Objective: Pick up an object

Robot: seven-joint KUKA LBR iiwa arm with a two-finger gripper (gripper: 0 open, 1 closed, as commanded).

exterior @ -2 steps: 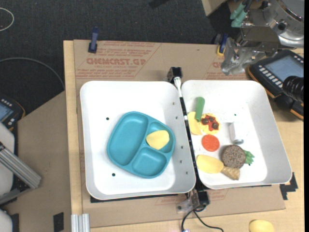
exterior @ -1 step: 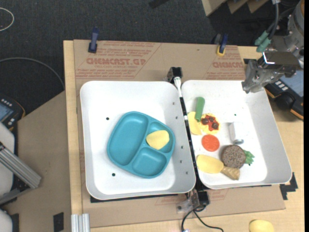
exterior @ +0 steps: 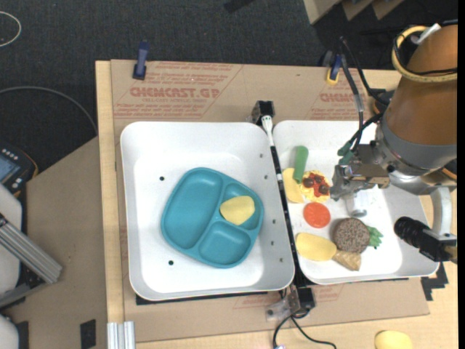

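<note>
Gripper [exterior: 354,195] over right bin [exterior: 407,264] — fingers' state: cannot tell.
Just below it sit a red disc [exterior: 317,214], brown puck [exterior: 352,233], yellow piece [exterior: 314,246]; left bin [exterior: 145,195] holds blue tray [exterior: 192,213].

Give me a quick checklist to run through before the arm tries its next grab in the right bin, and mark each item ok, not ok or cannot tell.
1. Gripper over the right bin: ok.
2. Target in reach: orange disc lies just left of it: ok.
3. Target free of neighbours: yellow piece crowds it: not ok.
4. Finger state: cannot tell.
5. Anything already held: cannot tell.
6. Blue tray in the left bin, out of the path: ok.
</note>
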